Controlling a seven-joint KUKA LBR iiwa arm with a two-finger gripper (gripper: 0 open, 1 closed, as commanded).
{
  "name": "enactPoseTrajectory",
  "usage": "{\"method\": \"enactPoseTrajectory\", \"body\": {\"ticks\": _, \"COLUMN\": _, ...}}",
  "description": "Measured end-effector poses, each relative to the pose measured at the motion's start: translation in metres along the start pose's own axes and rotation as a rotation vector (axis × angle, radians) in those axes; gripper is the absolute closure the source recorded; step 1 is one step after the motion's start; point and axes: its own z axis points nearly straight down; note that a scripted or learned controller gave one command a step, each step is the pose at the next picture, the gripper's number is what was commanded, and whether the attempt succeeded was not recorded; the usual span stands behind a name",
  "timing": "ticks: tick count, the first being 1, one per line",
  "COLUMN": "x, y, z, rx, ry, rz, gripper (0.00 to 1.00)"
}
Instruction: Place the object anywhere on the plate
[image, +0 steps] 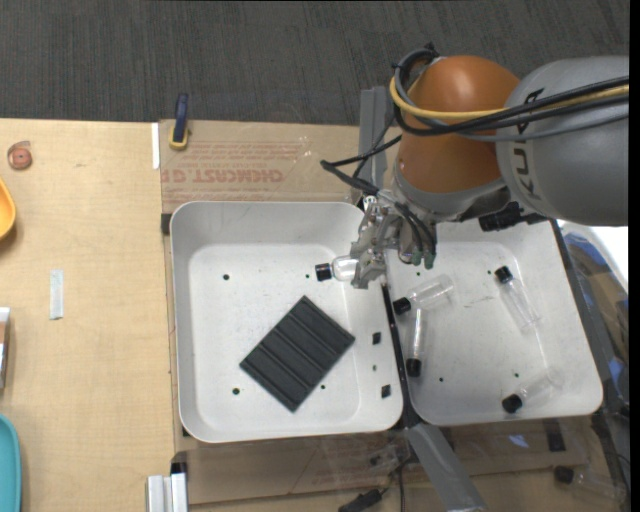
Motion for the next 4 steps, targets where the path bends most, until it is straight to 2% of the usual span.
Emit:
{"method": "enactPoseTrajectory", "body": {"ticks": 1, "x": -0.046, "y": 0.044, "z": -0.001, "rx": -0.001, "ry": -0.004, "rz": -0.376, "gripper": 1.00}}
{"method": "enactPoseTrajectory", "body": {"ticks": 2, "x": -0.018, "y": 0.052, "z": -0.117, "rx": -0.001, "ry": -0.004, "rz": -0.651, "gripper": 1.00}}
{"method": "enactPoseTrajectory", "body": {"ticks": 3, "x": 0.016, "y": 0.008, "z": -0.130, "rx": -0.002, "ry": -0.002, "rz": -1.064, "gripper": 1.00}}
{"method": "enactPoseTrajectory", "body": {"ticks": 4, "x": -0.055, "y": 0.012, "z": -0.083, "rx": -0.002, "ry": -0.003, "rz": -0.901, "gripper": 1.00}}
